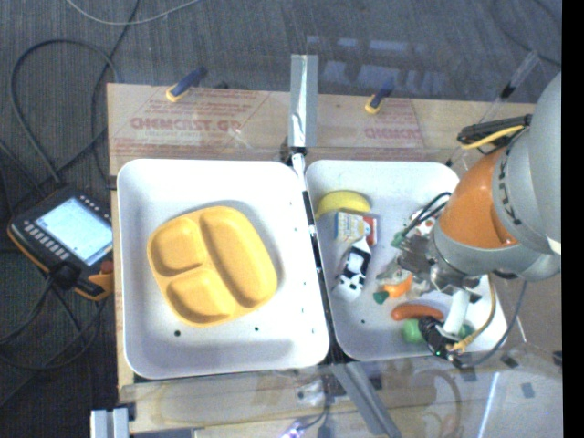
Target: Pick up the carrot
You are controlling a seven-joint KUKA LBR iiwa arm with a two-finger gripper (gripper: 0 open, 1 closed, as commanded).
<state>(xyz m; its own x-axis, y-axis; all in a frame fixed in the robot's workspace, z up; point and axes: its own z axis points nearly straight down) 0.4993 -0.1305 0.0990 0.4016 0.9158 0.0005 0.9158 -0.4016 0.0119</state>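
The carrot (395, 289) is a small orange piece with a green end, lying in the right white bin (401, 182) near its middle. My gripper (408, 267) hangs right over it, at the end of the grey arm with the orange band (479, 210) that reaches in from the right. The gripper's dark body hides the carrot's upper part. I cannot tell whether it touches the carrot.
In the right bin are also a yellow banana-like toy (342, 202), a small box (352, 226), a black-and-white toy (354, 271), a red-orange sausage-like piece (417, 312) and a green piece (413, 332). The left bin (137, 245) holds a yellow divided plate (212, 263).
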